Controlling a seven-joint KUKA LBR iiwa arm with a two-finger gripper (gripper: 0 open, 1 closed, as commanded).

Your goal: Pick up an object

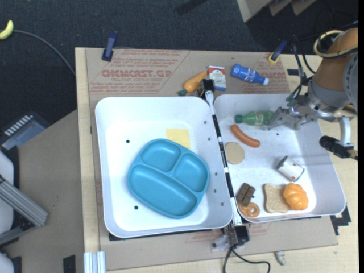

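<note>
My gripper is low over the back of the right bin, reaching in from the right. Its tip is right beside the right end of a green bottle that lies on its side; I cannot tell whether they touch. An orange sausage lies just in front of the bottle. Further forward are a tan round disc, a small white cup, a brown chocolate piece, a small ring pastry, a bread slice and an orange pumpkin-like toy.
The left bin holds a blue divided plate and a yellow cheese slice. Behind the bins on the board lie a carrot, a small carton and a blue bottle. A black divider runs between the bins.
</note>
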